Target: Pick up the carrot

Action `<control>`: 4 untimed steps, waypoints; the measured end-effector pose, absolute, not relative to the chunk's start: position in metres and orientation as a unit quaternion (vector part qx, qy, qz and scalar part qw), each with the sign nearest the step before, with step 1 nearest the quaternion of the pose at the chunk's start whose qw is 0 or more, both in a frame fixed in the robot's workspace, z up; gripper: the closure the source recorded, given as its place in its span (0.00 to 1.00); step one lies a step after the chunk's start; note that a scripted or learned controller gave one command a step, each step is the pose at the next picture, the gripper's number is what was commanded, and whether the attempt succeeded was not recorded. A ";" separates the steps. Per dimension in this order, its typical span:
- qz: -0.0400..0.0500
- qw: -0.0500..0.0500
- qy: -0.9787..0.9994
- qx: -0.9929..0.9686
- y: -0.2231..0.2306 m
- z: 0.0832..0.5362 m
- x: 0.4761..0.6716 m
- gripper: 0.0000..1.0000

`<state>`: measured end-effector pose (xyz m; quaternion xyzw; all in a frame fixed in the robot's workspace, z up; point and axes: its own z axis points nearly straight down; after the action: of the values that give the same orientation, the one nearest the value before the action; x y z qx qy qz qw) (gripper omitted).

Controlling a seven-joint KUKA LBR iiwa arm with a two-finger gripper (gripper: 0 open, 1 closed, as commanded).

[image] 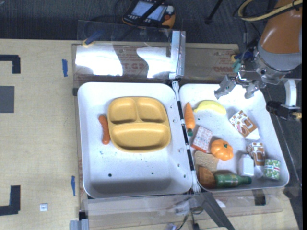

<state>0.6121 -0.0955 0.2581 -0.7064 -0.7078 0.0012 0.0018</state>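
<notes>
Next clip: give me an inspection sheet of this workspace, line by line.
Surface: left bin and right bin side by side on a wooden bench.
Job's things: carrot at right bin's left wall, beside a lemon.
Clutter: yellow tray and sausage in left bin; pumpkin, bottle, small packages in right bin.
Grippers: gripper open, over right bin's far edge, holding nothing.
Cables: yellow hose behind arm.
Surroundings: pendant on dark floor.
</notes>
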 end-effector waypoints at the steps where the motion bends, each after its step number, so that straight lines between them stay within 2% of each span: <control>1: 0.001 0.001 -0.727 -0.687 -0.110 0.164 0.535 0.00; 2: 0.000 0.000 -0.622 -0.783 -0.101 0.137 0.564 0.00; 3: -0.004 -0.006 -0.577 -0.817 -0.109 0.091 0.507 0.00; 4: -0.003 -0.005 -0.577 -0.817 -0.109 0.096 0.507 1.00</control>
<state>0.5072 -0.1085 0.0964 -0.8170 -0.5766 -0.0031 -0.0050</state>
